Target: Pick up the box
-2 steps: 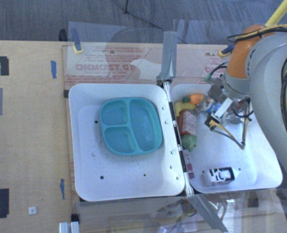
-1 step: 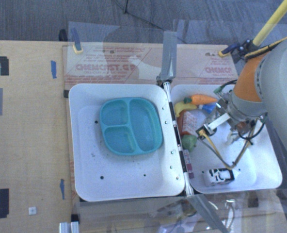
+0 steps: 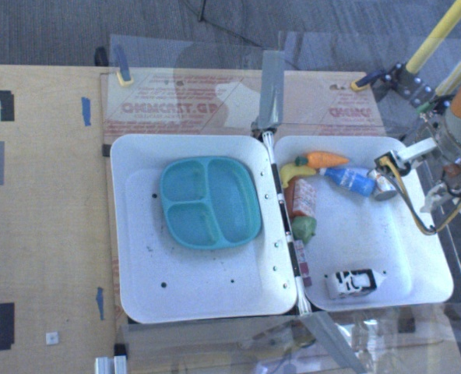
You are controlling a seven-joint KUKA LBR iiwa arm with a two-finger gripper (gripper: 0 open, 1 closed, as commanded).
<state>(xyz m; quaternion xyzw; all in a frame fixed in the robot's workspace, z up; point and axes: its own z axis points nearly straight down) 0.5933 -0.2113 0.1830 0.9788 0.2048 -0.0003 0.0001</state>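
Arm [image 3: 458, 131] at right bin's [image 3: 386, 236] far right rim, well apart from box [image 3: 302, 197].

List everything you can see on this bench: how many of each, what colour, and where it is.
left bin: one, white, middle of the bench
right bin: one, white, right of the left bin
plate: one, teal, divided, in the left bin
box: one, red-brown, right bin, by its left wall
carrot: one, orange, right bin, far side
yellow toy: one, yellow, behind the box
bottle: one, blue, lying right of the box
green toy: one, green, in front of the box
small pack: one, black and white, right bin, near side
arm: one, grey with orange band, right edge
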